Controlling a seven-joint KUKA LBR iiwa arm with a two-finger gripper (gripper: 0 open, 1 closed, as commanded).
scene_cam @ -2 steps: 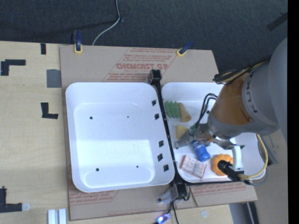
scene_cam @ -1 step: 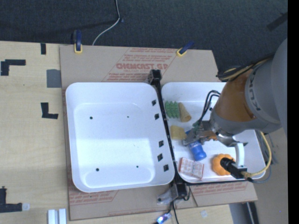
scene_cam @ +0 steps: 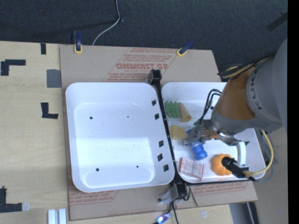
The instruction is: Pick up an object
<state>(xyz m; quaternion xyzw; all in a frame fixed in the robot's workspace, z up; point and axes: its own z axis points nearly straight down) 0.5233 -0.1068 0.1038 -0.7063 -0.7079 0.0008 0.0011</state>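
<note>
Camera view: the grey arm's two-finger gripper (scene_cam: 198, 135) sits low in the right white bin (scene_cam: 196, 88), just above a small blue cylindrical object (scene_cam: 199, 151) that lies near the bin's middle; whether the pincer is spread or pinching cannot be told. Left of it lies a tan spongy block (scene_cam: 177, 133). Farther back rests a green ridged piece (scene_cam: 172, 108). An orange rounded toy (scene_cam: 219, 165) lies at the near right, a pink-and-white checked packet (scene_cam: 191, 167) near front.

Glossy white plastic bins (scene_cam: 112, 134); ridged green block (scene_cam: 172, 108); tan cone (scene_cam: 185, 113); pale yellow sponge piece (scene_cam: 178, 133); blue cylinder (scene_cam: 199, 151); orange round toy (scene_cam: 219, 165); red-and-white patterned packet (scene_cam: 192, 167).
</note>
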